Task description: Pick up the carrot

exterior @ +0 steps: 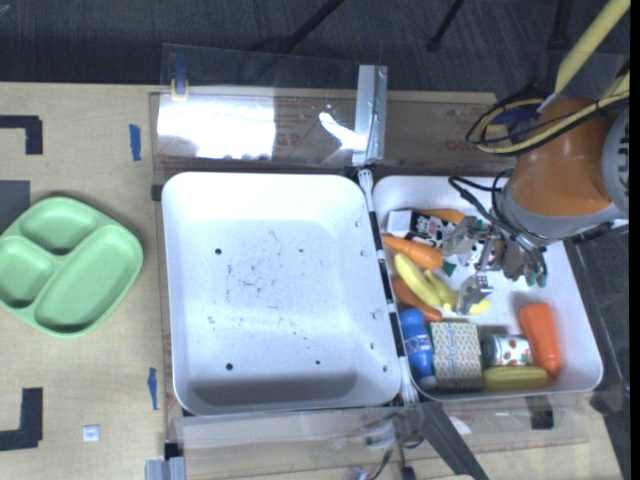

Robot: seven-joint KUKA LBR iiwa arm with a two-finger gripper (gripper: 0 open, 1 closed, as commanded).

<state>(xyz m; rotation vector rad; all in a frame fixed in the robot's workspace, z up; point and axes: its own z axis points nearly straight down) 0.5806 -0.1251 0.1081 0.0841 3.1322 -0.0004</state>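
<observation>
1. Camera view: I see the carrot [412, 251] in the right bin [585, 353], above the banana [425, 283].
2. The gripper [478, 286] hovers at the carrot's four o'clock, apart from it.
3. I cannot tell the jaws' spread.

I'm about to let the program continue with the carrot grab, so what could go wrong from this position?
1. The carrot lies against the banana, so the gripper may catch the banana as well, or instead.
2. The right bin is crowded. A descent could shove the blue bottle or the orange item.
3. The carrot sits near the wall between the bins, which leaves little room for the fingers.
</observation>
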